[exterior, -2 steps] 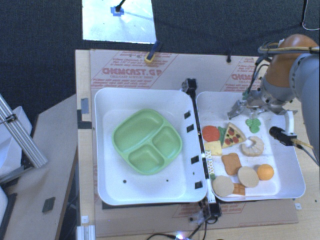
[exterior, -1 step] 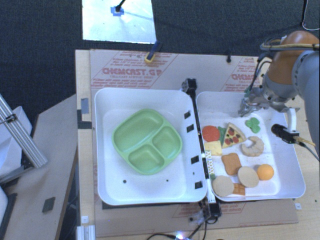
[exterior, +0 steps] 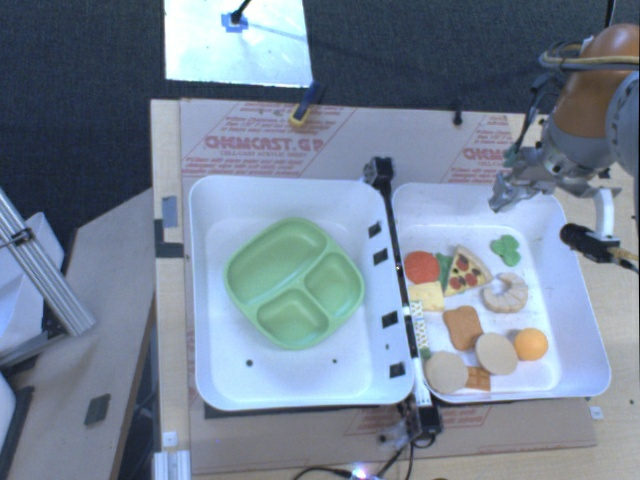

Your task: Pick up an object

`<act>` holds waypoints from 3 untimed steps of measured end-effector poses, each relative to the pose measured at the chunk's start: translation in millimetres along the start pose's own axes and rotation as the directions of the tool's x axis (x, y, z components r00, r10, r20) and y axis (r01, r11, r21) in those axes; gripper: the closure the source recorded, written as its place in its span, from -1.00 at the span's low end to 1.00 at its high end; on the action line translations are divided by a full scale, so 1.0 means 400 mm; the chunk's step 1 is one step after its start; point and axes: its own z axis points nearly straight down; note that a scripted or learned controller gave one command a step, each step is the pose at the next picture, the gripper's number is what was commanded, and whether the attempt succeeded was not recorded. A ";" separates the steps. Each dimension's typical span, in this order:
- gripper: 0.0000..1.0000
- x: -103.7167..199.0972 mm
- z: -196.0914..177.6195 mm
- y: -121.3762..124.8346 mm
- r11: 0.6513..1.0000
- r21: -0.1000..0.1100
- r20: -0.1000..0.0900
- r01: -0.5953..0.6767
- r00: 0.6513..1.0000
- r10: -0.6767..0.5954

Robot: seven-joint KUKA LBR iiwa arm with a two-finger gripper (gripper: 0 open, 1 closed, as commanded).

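Observation:
Toy food lies in the right bin [exterior: 570, 298]: a red tomato slice [exterior: 421, 266], a pizza slice [exterior: 465, 269], a green leafy piece [exterior: 506, 250], a pale shrimp [exterior: 506, 292], a yellow cheese piece [exterior: 428, 295], a brown toast [exterior: 462, 326], two beige rounds [exterior: 495, 353] and an orange ball [exterior: 531, 344]. My gripper [exterior: 507, 196] hangs over the bin's far right corner, above and behind the green leafy piece, apart from every item. Nothing shows between its tips.
The left bin [exterior: 230, 368] holds a green divided plate [exterior: 293, 282]. A ridge with black clips [exterior: 385, 258] separates the two bins. The arm [exterior: 590, 108] reaches in from the upper right. A yellow and blue clamp [exterior: 304, 111] sits on the board behind.

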 end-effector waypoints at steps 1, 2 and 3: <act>1.00 0.002 -0.114 0.018 1.000 -0.001 0.000 0.001 1.000 -0.001; 1.00 0.002 -0.170 0.022 1.000 0.000 0.000 0.001 1.000 -0.001; 1.00 0.123 -0.196 -0.027 1.000 0.004 -0.001 0.002 1.000 -0.002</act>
